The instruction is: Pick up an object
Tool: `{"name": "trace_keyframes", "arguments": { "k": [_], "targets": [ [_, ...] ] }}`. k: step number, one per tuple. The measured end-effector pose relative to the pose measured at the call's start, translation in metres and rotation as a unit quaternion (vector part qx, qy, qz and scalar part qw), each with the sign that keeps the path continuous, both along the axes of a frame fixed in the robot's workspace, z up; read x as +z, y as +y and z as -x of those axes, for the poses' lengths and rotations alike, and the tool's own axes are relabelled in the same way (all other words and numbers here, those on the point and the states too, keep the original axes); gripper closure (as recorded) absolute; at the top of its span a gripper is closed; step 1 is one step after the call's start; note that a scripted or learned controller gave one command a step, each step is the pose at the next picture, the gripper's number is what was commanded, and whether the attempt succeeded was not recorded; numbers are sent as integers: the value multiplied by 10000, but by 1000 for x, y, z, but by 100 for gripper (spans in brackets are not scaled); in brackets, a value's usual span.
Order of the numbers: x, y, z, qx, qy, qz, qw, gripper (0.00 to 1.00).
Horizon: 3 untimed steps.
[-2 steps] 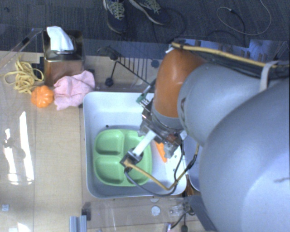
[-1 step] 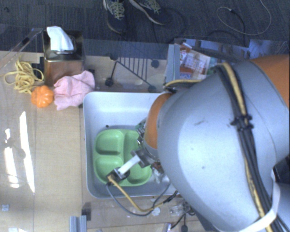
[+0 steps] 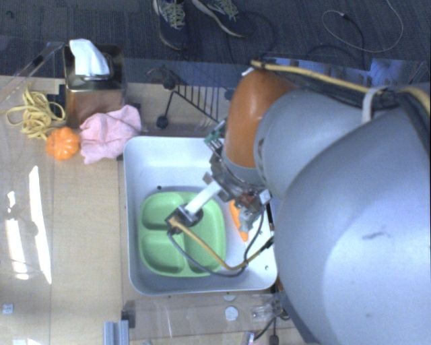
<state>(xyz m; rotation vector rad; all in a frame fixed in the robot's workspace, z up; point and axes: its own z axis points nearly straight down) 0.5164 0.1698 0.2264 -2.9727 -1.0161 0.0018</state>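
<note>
The hand is found low in the white bin, just beside the green divided plate. Whether it is released or clenched cannot be told, as it is hidden by the arm. A small orange object is seen close under it, by the plate's edge. That piece should be centred in the grip and kept clear of the plate before any lift is tried.

On the worktop, far left, a pink cloth touches a small orange pumpkin; a tangled yellow cord lies beside it. A tissue box stands behind; shoes lie beyond.
</note>
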Motion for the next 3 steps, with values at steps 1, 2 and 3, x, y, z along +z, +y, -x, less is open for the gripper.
{"name": "trace_keyframes", "arguments": {
  "k": [1, 2, 3],
  "targets": [
    [69, 1, 28, -2254, -31, 2, 9743, 100],
    [53, 8, 29, -1102, 3, 12, 9939, 100],
    [4, 65, 29, -1583, -6, 6, 9874, 100]
  ]
}}
